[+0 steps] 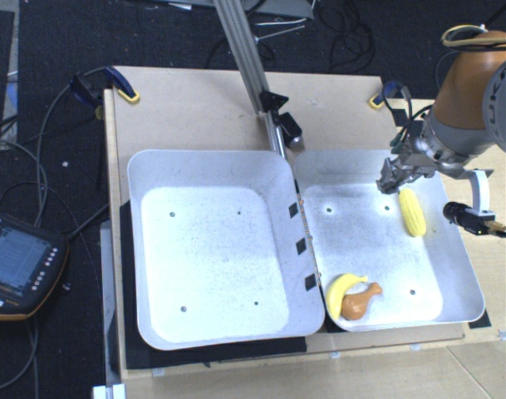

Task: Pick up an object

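In the right bin (352,231) a yellow corn cob (413,212) lies near the far right side. A yellow banana (344,288) and a brown drumstick-shaped toy (358,301) rest together at the near edge of that bin. My gripper (391,180) hangs over the right bin's far part, just left of and above the upper end of the corn cob. Nothing shows between its dark fingertips. The grey arm with its orange band (477,65) comes in from the upper right.
The left bin (207,248) sits beside the right one, with a row of black clips (302,243) along the seam between them. A slanted metal pole (248,56) rises from the bench behind the bins. Clamps (120,86) grip the bench's far corners.
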Controlling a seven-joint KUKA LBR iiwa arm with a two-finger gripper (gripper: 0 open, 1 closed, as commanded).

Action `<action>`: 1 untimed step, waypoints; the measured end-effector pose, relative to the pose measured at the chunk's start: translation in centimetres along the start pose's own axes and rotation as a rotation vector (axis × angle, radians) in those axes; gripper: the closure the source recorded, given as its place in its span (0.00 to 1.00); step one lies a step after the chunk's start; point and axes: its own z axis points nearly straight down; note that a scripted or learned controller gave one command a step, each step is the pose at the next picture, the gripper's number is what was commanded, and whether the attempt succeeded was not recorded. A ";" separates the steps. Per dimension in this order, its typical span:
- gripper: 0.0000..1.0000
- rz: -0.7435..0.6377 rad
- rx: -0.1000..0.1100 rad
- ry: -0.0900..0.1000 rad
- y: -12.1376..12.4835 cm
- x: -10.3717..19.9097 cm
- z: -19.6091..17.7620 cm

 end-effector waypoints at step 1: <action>1.00 0.000 0.001 0.000 0.1 0.0 -5.3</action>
